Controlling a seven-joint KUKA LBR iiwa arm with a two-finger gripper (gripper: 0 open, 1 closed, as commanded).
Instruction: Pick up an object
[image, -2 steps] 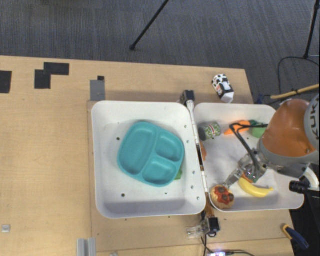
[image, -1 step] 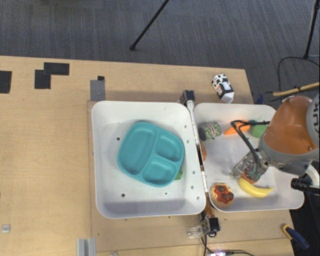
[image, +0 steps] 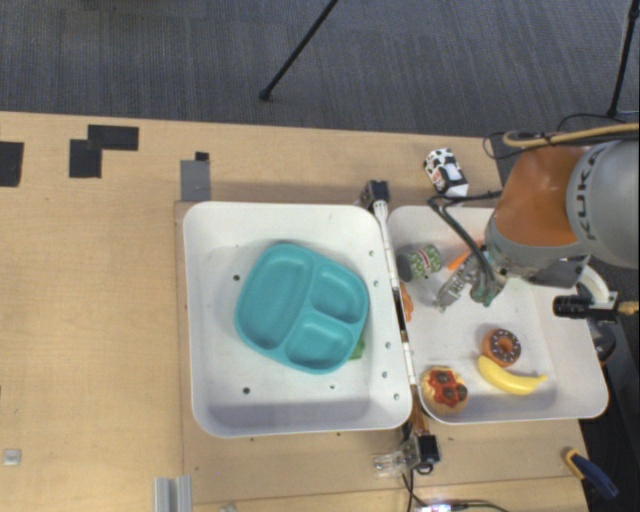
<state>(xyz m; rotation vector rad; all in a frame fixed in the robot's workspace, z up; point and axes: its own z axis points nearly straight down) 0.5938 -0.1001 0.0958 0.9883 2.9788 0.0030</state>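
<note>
Hand (image: 462, 290) over right bin (image: 575, 405); banana (image: 510, 378), donut (image: 501, 346) inside.

The hand (image: 468, 288) hangs in the right bin (image: 570, 405) near a banana (image: 510, 378).

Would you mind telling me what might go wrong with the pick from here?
The pincer sits low in the right bin between a small can and the divider wall, so it may nudge the can away. An orange piece lies close and could get caught instead.
</note>
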